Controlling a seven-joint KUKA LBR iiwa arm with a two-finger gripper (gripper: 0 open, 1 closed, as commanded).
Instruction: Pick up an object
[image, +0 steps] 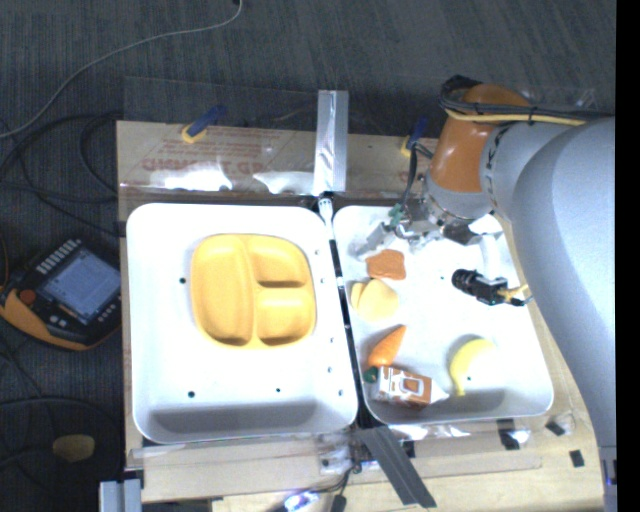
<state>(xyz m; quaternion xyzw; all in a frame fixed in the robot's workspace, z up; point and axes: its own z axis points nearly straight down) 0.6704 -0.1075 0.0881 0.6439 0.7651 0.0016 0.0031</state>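
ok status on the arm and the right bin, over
Gripper low at right bin's far left corner, nothing seen between fingers. Orange piece just beside it. Carrot, banana, carton nearer front.

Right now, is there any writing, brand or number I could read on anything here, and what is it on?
None can be read.
Board behind the bins: faint reddish print, too blurred to read.
Small carton in the right bin: a printed pattern, too small to read.
Handheld pendant on the floor: a lit screen, nothing legible.
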